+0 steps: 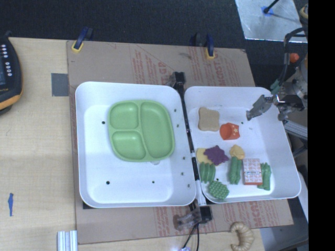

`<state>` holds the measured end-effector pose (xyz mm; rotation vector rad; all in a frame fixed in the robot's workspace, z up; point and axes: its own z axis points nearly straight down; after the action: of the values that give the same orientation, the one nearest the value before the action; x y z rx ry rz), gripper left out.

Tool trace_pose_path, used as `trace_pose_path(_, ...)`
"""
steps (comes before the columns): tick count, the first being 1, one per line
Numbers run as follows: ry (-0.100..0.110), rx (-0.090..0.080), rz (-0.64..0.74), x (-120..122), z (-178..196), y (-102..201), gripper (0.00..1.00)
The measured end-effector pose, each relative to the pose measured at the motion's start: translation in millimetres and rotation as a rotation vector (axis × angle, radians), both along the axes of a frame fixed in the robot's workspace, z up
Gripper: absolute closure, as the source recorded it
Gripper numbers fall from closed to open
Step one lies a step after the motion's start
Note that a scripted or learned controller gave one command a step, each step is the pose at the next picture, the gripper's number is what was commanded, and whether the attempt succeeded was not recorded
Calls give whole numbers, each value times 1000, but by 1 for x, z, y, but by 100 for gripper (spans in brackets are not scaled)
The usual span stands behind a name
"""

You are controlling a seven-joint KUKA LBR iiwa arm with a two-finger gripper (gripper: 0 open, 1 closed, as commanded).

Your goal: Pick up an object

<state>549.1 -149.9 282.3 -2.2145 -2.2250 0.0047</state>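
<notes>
Your gripper (256,109) sits over the upper right corner of the right bin (272,192), reaching in from the right edge; its fingers are too small and blurred here for you to tell how they stand, and nothing shows between them.

Look at the right bin first: every loose object is in it. A tan bread slice (209,120) lies near the top left, with a red piece (229,132) just beside it to the right, the item nearest the gripper. Below them sit a purple grape bunch (215,153), a small yellow piece (237,151) and another yellow piece (201,155) against the left wall. Along the bottom you have a green vegetable (207,172), a bumpy green item (218,190) in the lower left corner, a green pickle (235,170), a pink-and-white box (252,171) and a green pod (265,175), packed closely together.

In the left bin (94,187) lies a green divided plate (141,130) with three compartments, nothing in them.

You have open floor in the right bin's upper right and along its right wall; the bottom row crowds the lower rim. The two bins touch along the middle.

Red printing runs across the cardboard sheet (157,61) under the bins, but you cannot read it.
</notes>
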Motion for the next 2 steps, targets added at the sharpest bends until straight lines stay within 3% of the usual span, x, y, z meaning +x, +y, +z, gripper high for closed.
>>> trace_pose_path(1, 6, 1, 4, 43, -72, 9, 0)
trace_pose_path(2, 9, 1, 0, 50, -164, 0, 0)
